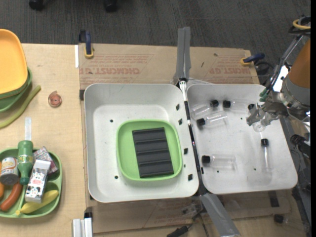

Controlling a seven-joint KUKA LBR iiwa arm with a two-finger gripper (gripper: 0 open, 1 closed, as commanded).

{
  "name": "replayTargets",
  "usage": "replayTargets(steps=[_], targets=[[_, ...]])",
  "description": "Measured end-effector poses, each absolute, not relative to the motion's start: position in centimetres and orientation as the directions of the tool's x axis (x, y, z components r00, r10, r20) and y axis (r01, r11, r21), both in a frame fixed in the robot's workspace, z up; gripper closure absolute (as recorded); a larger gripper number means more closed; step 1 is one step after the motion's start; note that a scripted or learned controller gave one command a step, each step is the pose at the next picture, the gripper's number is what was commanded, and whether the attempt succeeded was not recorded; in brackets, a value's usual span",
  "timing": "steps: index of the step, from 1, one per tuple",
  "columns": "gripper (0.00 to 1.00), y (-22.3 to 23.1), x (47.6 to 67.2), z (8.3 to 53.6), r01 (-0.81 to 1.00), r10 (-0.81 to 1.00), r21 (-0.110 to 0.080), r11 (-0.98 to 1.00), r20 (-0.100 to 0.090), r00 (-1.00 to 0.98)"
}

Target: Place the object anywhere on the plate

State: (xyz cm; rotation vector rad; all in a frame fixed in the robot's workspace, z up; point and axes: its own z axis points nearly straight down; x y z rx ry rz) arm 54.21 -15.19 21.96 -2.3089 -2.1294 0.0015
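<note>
A robot lab: bench (54,73) with clamped cardboard (148,63), two white bins (98,102), toy food (29,177), office carpet (148,9).

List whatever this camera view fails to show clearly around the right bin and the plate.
- End effector: small and cluttered at the right bin's edge; its state and any contents are unreadable.
- Arm: cut off by the picture's right edge.
- Clear vials: transparent on white, so their outlines blur and counting them is unsure.
- Green plate: a dark ribbed block hides its centre.
</note>
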Motion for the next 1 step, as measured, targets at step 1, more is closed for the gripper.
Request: replayTargets(steps=[1], targets=[[0.0,-15.2,54.21,21.96,0.997,0.997,-0.001,-0.081,0.0,0.081]])
